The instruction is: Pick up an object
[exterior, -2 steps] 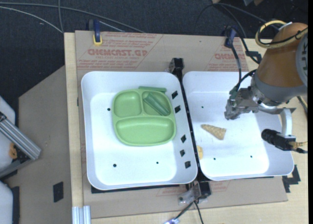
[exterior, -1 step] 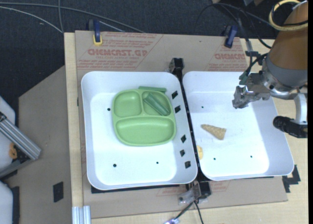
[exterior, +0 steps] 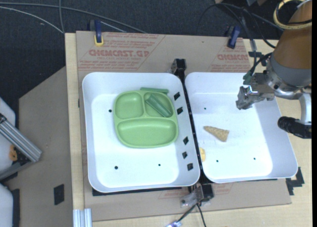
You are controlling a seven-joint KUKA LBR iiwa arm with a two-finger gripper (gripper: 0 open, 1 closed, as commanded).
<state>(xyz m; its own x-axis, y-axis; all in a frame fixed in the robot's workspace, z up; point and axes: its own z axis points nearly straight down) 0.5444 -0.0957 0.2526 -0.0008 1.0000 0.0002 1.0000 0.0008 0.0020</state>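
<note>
Grey arm [exterior: 292, 47] reaches in from the right, gripper [exterior: 243, 103] low over the right bin [exterior: 277, 166]. Jaw state unclear. A tan wedge [exterior: 217, 133] lies nearby.

Smooth, glossy white plastic bins [exterior: 99, 122]; matt green plastic plate [exterior: 143, 132] (compartmented); bare metal hand [exterior: 246, 99]; brown cardboard-like bench sheet [exterior: 148, 47].

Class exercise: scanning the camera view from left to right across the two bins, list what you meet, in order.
Left bin → green divided plate → right bin → tan wedge-shaped piece → gripper
</note>
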